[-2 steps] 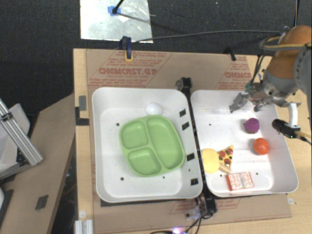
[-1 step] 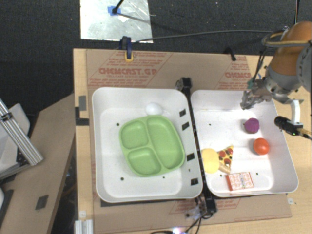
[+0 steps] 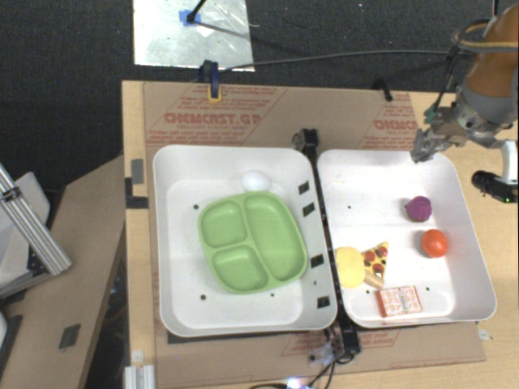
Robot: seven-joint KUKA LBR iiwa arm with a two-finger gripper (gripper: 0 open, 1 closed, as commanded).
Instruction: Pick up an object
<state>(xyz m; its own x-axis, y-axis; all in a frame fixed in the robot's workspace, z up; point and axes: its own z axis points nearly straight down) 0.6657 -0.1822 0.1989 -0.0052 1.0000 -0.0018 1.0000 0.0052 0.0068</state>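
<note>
In the right bin [image 3: 357, 177] lie a purple ball [image 3: 418, 208], an orange-red ball [image 3: 435, 243], a yellow round piece [image 3: 349, 266], a pizza slice toy [image 3: 375, 262] and a red-and-white packet [image 3: 398, 301]. My gripper [image 3: 422, 151] hangs above the bin's far right corner, well behind the purple ball, with nothing visibly held. The left bin [image 3: 182, 217] bears a green divided tray [image 3: 252, 243] and a small white egg-like object [image 3: 256, 181] behind it.
A black divider with clips [image 3: 318, 217] runs between the bins. A cardboard sheet [image 3: 243, 116] lies under them, with a blue-and-yellow clamp [image 3: 212, 78] at its far edge. A foil sheet [image 3: 190, 23] lies beyond. A metal rail [image 3: 28, 217] stands at left.
</note>
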